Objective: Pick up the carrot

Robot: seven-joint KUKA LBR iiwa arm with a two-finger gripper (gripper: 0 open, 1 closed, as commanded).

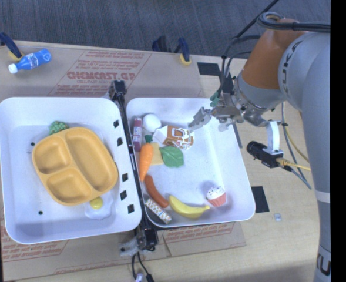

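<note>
Near the front edge of the right white bin (243, 200): a yellow plastic banana (187, 207), a small pink-and-white toy cupcake (216, 196), a dark striped bar (157, 210) by the front left corner.

Just behind these, close along the left wall: a reddish-brown toy sausage (154, 190), then the orange plastic carrot (145, 160) with a bit of green at the top. Long axis of the carrot almost parallel to the left wall, thick end toward the back edge, thin tip toward the front, touching or nearly touching the sausage. A flat green leaf-shaped toy (172, 156) just beside the carrot, on the inner side.

Further back: an orange-and-white toy carton (176, 136), a white egg-like ball (151, 122), a dark red small bottle (138, 129).

At the back right corner of this bin: the grey two-finger gripper (203, 116), raised over the rim, nothing seen between the fingers; open or closed, cannot tell. Carrot well apart from there, toward the left wall and a little forward, carton and leaf in between. Probably a crossing of the whole bin needed, then fingers set across the short width of the carrot.
</note>
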